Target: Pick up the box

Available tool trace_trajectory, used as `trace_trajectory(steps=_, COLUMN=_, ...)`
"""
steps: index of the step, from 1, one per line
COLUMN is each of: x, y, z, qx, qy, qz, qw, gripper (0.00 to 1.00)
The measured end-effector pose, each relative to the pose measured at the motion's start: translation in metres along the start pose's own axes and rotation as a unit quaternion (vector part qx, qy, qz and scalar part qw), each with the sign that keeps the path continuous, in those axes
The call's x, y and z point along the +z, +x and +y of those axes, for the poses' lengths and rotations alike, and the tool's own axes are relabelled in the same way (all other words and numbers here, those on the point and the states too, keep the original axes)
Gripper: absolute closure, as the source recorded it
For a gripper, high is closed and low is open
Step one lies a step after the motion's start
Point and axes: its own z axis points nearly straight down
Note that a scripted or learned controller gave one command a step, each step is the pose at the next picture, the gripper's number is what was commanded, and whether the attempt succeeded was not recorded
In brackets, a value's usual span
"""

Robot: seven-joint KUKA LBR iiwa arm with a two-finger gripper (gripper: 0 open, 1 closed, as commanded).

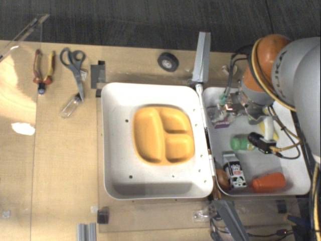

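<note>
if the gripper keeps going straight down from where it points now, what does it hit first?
Probably the purple-grey item at the back-left of the right bin; the gripper hangs about over it. Depth is unclear, and the box lies off that line, nearer the front.

Grey rounded arm (301, 69), orange band (266, 51), yellow and black cables looping alongside.

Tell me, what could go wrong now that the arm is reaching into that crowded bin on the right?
1. The box lies at the near edge of the right bin, squeezed beside an orange object and a brown object; the fingers might catch a neighbour instead.
2. The gripper is over the far end, by a purple item, so it may close on the wrong thing.
3. Yellow cables trail low near a green object and could snag.
</note>
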Motion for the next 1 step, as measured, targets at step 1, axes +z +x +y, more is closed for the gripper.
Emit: trace_trajectory(steps=1, x=-0.0684, y=0.0329, z=0.0508, qx=0.095, qy=0.003, qz=0.000, qw=0.9955, gripper=1.00)
